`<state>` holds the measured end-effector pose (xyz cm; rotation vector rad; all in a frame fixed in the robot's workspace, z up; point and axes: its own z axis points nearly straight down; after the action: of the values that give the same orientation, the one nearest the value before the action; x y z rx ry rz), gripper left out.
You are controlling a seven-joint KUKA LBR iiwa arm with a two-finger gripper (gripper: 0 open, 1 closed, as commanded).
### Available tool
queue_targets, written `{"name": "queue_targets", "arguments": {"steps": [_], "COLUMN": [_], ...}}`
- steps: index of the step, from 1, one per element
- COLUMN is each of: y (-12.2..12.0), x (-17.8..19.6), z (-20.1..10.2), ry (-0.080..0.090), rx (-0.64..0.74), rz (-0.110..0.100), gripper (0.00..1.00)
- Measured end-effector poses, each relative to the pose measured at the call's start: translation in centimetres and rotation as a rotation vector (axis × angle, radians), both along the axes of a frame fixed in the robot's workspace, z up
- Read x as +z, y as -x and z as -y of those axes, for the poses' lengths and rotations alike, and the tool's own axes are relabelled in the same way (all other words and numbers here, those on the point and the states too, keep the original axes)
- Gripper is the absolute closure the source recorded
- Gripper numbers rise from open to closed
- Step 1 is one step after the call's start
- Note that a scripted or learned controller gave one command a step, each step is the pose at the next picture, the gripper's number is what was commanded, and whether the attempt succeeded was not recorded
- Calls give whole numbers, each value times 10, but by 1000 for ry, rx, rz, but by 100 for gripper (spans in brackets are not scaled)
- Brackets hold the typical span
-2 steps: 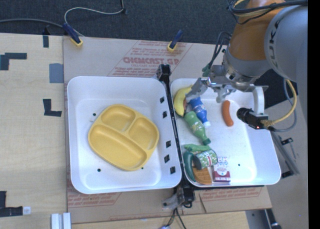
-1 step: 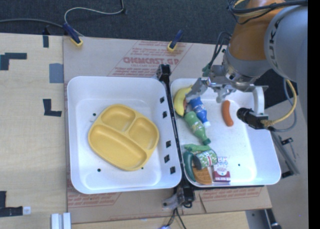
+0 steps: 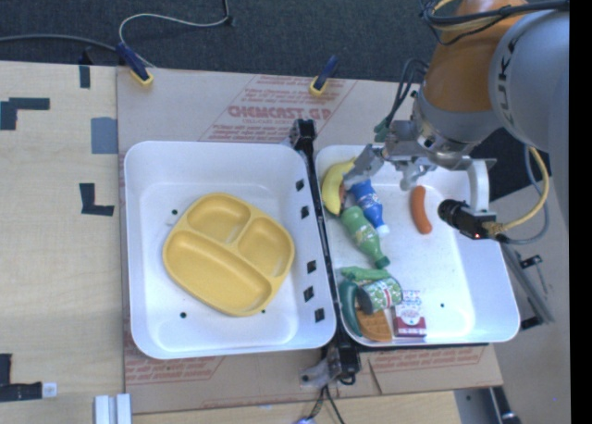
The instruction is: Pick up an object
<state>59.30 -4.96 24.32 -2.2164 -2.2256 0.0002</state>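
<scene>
Two white bins: the left bin and the right bin. One yellow plate with three compartments. One banana. Two bottles, one blue and one green. One sausage. One green can. One red carton. Two yellow-and-blue clamps on the desk.

Bench w/ 2 white bins.

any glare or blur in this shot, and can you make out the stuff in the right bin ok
Camera view: even, soft light, no hard glare on the white bins; faint shadow under the yellow tray; banana and sausage read sharp; the packets at the bin's near end blur together.
</scene>
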Motion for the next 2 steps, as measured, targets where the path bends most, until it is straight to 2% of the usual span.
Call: {"name": "queue_targets", "arguments": {"steps": [2], "y": [0], "x": [0], "z": [0], "ry": [0], "rx": [0], "rz": [0], "gripper": [0]}}
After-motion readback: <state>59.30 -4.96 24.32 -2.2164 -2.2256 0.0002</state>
